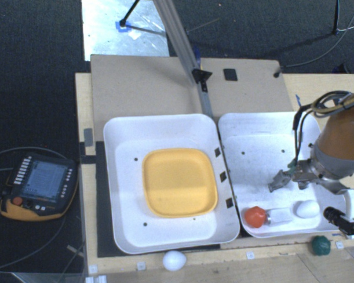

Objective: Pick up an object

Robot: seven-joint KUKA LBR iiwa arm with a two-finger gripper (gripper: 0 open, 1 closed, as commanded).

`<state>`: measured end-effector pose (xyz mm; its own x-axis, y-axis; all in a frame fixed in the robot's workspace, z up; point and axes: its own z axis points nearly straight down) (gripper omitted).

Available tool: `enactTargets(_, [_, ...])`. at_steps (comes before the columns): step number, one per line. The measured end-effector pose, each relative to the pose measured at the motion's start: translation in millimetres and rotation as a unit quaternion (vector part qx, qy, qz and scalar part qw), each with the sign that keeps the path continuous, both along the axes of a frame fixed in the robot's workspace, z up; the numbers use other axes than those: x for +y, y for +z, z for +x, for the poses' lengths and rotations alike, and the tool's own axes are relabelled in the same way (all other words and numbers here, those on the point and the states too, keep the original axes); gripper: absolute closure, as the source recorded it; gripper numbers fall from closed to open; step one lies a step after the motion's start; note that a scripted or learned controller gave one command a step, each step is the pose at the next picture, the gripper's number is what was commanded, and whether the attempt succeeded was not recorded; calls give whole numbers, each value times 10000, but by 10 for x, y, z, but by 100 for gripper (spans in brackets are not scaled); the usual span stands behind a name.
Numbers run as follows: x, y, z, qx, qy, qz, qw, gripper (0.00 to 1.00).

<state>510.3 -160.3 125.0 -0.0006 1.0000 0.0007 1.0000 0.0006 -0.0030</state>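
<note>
Both white bins (165, 130) look like smooth moulded plastic with a soft sheen; inside the left one lies a yellow plate (180, 182), matt plastic by its look; the counter (245, 89) behind the bins has a flat, dull, cardboard-like tan face; near the right bin's front wall a red ball (255, 216) looks smooth and faintly glossy; the claw (282, 179) above it reads as dull grey metal.

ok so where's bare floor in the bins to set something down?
Right bin: its far-left floor is bare, from the divider to the tool. Its near edge is crowded: red ball, clear piece, white egg. Left bin: the yellow plate fills the middle, leaving bare strips along the walls.
</note>
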Motion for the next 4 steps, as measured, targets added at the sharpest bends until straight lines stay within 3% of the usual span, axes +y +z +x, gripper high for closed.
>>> enactTargets(1, [-7, 123, 12, -23, -4, -6, 10000, 100])
enactTargets(4, [-27, 1716, -31, -42, 2, -9, 10000, 100])
